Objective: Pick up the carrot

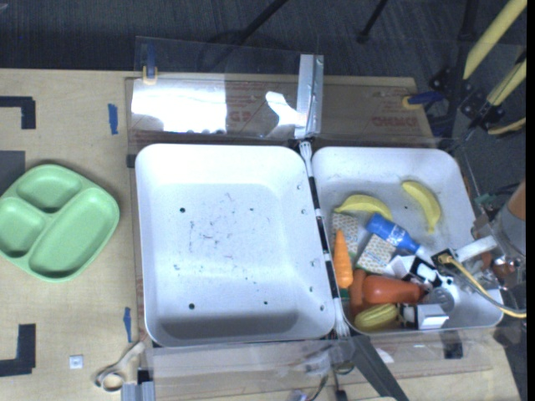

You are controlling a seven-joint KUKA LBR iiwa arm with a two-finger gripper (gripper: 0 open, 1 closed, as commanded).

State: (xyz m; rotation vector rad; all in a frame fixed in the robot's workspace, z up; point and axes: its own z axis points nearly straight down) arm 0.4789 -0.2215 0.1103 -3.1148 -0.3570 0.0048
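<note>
The carrot (342, 260) is a slim orange stick lying lengthwise against the left wall of the right bin (380, 167). My gripper (428, 284) is low in that bin's front right part, to the right of the carrot and apart from it. Its black and white tip sits among clutter, next to a thick red-orange item (384, 290). Nothing of the carrot is under the gripper.
Two yellow bananas (364, 204) (423, 200), a blue bottle (391, 233) and a yellow-green fruit (375, 316) share the right bin. The left bin (226, 241) is beside it. A green divided plate (55, 221) lies on the bench at far left.
</note>
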